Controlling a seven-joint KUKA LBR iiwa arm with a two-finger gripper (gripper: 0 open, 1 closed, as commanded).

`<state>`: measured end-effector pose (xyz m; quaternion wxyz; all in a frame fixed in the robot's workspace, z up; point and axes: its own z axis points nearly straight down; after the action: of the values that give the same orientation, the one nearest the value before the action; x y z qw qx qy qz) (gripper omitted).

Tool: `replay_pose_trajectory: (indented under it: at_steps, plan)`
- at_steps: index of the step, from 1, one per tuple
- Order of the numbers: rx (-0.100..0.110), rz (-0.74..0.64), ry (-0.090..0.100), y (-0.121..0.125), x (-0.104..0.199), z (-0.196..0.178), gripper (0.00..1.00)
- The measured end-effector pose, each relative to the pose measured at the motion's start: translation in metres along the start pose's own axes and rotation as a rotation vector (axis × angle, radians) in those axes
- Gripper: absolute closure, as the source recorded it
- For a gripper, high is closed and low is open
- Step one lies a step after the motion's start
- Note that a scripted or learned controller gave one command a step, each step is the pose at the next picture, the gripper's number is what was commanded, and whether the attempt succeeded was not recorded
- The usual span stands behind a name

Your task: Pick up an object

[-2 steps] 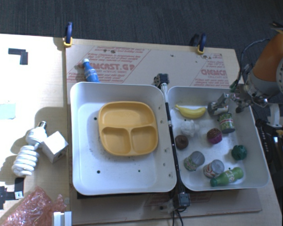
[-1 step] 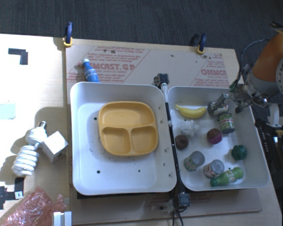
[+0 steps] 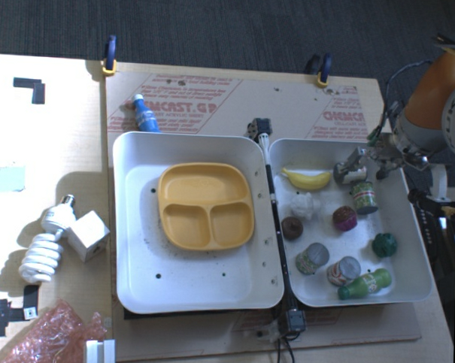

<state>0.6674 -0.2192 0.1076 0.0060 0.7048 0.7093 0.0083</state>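
At the near rim of the right bin [image 3: 415, 290] a green bottle [image 3: 366, 283] lies on its side, touching a round can [image 3: 343, 270]; another can [image 3: 312, 257] sits just left of it. Farther in lie a dark green ball [image 3: 384, 244], a brown ball [image 3: 292, 228], a magenta ball [image 3: 345, 218] and a white crumpled piece [image 3: 304, 205]. Farther still a small labelled jar [image 3: 364, 198] stands just below and right of the jaws [image 3: 350, 173], and a banana [image 3: 307, 178] lies just to their left. The jaws hang low over the bin's far part; whether they are released or clenched cannot be told, and nothing shows between them. The left bin [image 3: 127, 233] holds a yellow divided plate [image 3: 207, 205].
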Motion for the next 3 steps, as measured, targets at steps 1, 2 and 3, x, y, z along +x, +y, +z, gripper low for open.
replay_pose_trajectory:
  at_steps: [1,2,3]
  plan:
    - [-0.011,-0.003,-0.004,0.0035,-0.0002,-0.0148,1.0]
    - [-0.01,-0.003,-0.003,0.0031,-0.0001,-0.0141,0.0]
    - [0.001,0.002,-0.003,0.0003,0.0008,-0.0054,0.0]
